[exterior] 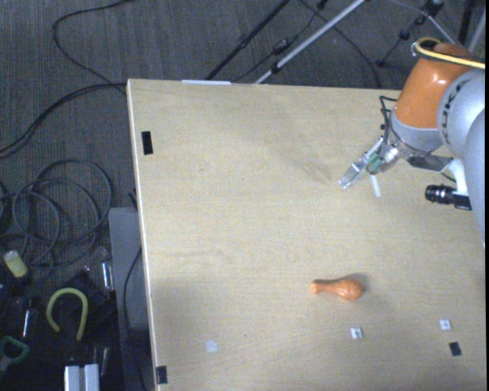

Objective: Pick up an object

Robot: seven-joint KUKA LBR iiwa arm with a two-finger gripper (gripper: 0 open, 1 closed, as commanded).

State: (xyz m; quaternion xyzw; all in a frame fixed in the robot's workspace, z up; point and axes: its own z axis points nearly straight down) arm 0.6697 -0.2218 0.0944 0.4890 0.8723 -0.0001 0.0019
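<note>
An orange, pear-shaped object (340,287) lies on its side on the tan bench top (228,218), toward the front right. My gripper (360,184) hangs over the bench at the right, well behind the object and slightly to its right. Its two fingers are spread, one pointing left (348,178) and one pointing down (376,188), with nothing between them. The grey arm with its orange band (428,92) comes in from the right edge.
Small black and white markers (356,332) dot the bench near the front right, and a black one (147,142) sits at the left edge. Cables and tools lie on the floor to the left. Tripod legs (326,23) stand behind the bench.
</note>
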